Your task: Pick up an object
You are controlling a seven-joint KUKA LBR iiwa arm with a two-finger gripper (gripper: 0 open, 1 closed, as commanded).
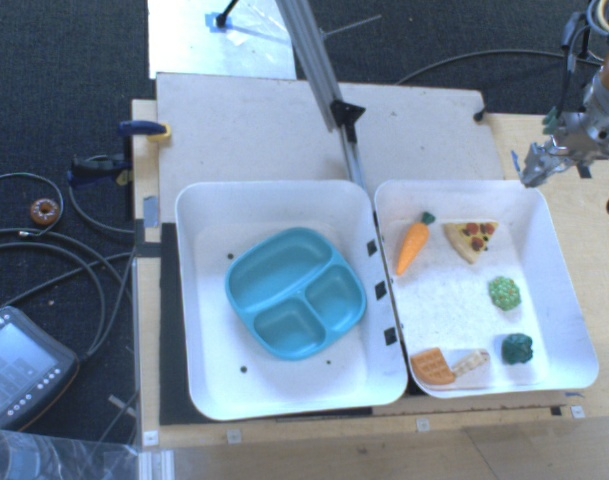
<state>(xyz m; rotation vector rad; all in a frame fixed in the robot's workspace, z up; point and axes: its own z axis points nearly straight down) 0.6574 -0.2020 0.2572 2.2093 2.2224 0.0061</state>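
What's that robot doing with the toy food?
The robot's claw hangs over the top right corner of the right bin, not touching anything. In that bin lie a toy carrot, a pizza slice, a light green ball, a dark green broccoli and an orange waffle. The left bin holds a blue divided plate. Nothing is picked up yet.
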